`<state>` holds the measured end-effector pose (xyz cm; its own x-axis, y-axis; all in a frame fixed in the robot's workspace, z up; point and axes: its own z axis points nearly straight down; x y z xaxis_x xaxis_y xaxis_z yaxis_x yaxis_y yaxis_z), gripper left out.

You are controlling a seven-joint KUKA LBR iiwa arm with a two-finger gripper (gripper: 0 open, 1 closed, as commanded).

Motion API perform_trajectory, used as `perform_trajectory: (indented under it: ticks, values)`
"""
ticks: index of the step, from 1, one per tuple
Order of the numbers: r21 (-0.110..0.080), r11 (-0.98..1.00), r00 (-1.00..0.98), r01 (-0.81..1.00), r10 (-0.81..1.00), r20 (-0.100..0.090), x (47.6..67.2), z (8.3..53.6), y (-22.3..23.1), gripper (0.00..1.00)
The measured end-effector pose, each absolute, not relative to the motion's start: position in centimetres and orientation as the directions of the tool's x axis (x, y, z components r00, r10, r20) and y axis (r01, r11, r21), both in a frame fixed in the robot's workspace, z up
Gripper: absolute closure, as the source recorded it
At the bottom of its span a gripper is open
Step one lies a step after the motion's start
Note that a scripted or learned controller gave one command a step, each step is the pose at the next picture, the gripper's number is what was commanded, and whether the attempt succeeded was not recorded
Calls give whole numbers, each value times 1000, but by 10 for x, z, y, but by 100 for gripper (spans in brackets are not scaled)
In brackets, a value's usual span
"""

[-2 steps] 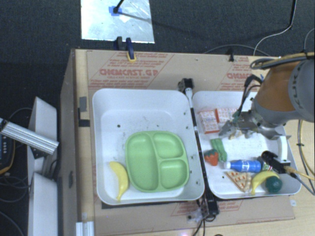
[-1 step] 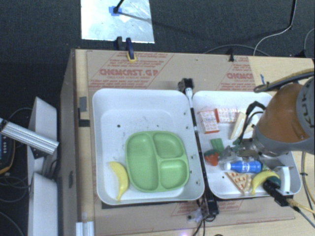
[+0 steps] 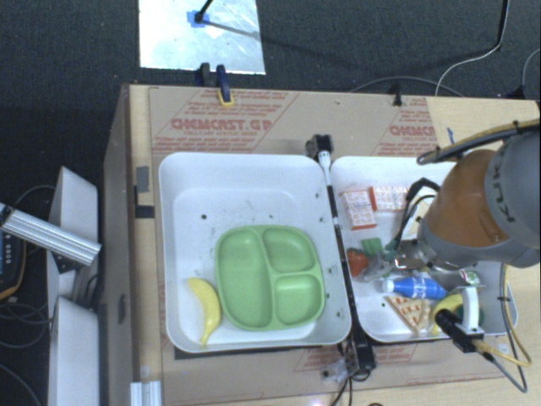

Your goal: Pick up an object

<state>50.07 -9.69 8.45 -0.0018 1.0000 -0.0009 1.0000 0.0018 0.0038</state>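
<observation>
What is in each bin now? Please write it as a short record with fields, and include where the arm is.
left bin: green divided plate; yellow banana beside the plate, at its left
right bin: red-and-white box, red and green item, blue bottle, pizza slice
arm: over the right bin, reaching in from the right
gripper: low among the right bin's items; grasp cannot be judged
objects lifted: none seen

Cardboard-covered bench, silver sheet on dark floor, blue clamp at bench edge
</observation>
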Motion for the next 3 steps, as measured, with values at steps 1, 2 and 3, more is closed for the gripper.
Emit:
perform_trajectory:
  ticks: [1, 2, 3]
  values:
    - [-1, 1, -1, 1000, 1000, 0, 632, 84, -98, 0]
    - [0, 1, -1, 1000, 1000, 0, 539, 84, -111, 0]
    - [0, 2, -2, 1000, 1000, 1, 515, 84, -83, 0]
